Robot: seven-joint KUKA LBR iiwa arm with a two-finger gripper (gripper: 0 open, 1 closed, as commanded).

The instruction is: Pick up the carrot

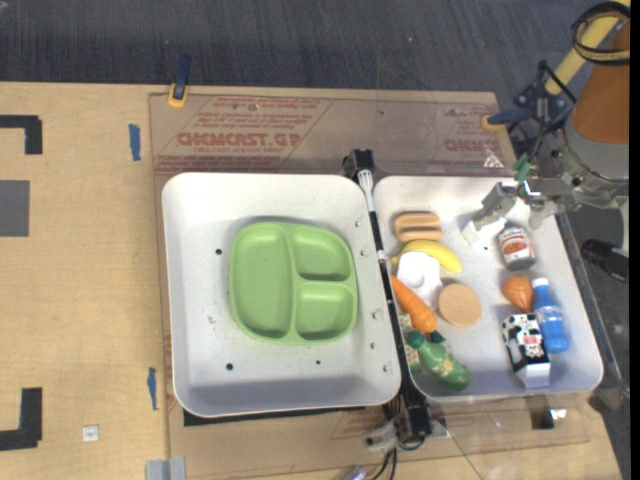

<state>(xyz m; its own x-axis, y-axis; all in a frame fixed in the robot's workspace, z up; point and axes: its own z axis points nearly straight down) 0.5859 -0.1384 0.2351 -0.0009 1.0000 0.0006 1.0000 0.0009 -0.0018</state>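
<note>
At the left wall of the right bin (pixel 585 373): the carrot (pixel 415 306), lying slantwise, thick end toward the front, free of any grip. Touching it on the back side, a white lump (pixel 414 271) with a banana (pixel 434 257) across that; farther back, a hot dog in a bun (pixel 417 225). Just right of the carrot, a round tan disc (pixel 461 305); just in front, a green leafy vegetable (pixel 441 364). Over the bin's back right part, well apart from the carrot: the gripper (pixel 493 209), reaching in from the right, above bare bin floor near a small can with a red label (pixel 515 247). Open or closed: impossible to tell here. Along the right side, an orange fruit (pixel 518 290), a blue bottle (pixel 551 325) and a cow-patterned carton (pixel 526 347). In the left bin (pixel 190 268), a green divided plate (pixel 295 280).
</note>
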